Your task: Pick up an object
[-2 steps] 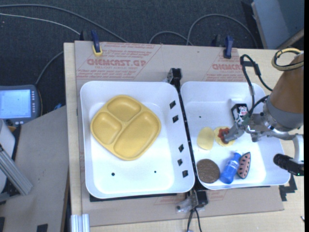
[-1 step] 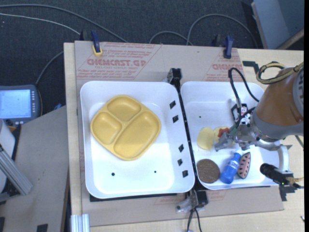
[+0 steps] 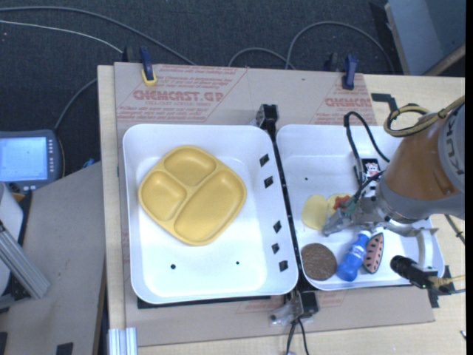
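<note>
The right bin holds several small objects. A pale yellow piece lies at its left, with a small red and orange item beside it. A brown round disc, a blue bottle and a pink spotted oval object lie along the front. My gripper is low in this bin, between the yellow piece and the blue bottle, just under the red and orange item. The arm's orange band rises to its right.
The left bin holds a yellow divided plate. A black divider with clips runs between the bins. Black cables trail along the right bin's far side. A blue clamp and another blue clamp grip the board's back edge.
</note>
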